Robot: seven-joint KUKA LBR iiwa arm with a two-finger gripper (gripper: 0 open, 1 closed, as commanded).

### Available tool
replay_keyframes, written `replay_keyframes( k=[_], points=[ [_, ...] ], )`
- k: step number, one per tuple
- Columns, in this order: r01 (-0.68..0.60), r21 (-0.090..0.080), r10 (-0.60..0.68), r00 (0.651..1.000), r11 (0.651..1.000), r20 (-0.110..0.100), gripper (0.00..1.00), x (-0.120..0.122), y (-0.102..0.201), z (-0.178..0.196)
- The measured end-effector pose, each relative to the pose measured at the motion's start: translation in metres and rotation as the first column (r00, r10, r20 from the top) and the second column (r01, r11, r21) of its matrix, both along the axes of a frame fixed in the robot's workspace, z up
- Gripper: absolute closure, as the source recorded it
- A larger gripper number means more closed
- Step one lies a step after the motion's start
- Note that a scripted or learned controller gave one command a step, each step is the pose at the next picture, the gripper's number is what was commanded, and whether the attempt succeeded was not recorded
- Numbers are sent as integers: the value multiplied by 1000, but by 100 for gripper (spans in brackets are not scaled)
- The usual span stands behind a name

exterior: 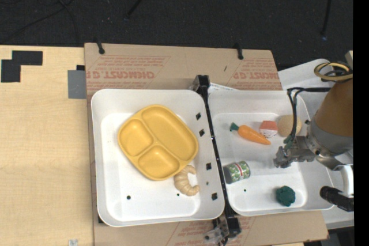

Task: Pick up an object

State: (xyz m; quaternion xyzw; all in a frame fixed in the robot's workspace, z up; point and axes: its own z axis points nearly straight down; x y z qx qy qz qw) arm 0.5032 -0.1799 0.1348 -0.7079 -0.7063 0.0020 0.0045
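Observation:
The right bin (253,199) holds an orange toy carrot (252,133), a small white and red piece (268,128), a tan round thing (285,124), a green and white can (236,171) lying on its side, and a dark green lump (285,196). My gripper (284,158) hangs low at the bin's right side, just right of the carrot and above the green lump. I see nothing between its fingers, and their gap is too dark to read.
The left bin (109,193) carries a yellow divided plate (157,140) and a pale curled croissant-like toy (186,181). A black divider (211,147) runs between the bins. Cardboard (173,66) lies under both. The arm's bulk (337,118) overhangs the right bin's edge.

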Motion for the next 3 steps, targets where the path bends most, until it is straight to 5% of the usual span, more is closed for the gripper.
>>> replay_keyframes(
  k=[2, 3],
  points=[
    [-4, -4, 4, 1000, 1000, 9, 100, 16, 4, 95],
    [-5, -3, 5, 1000, 1000, 7, 100, 16, 4, 112]
  ],
)
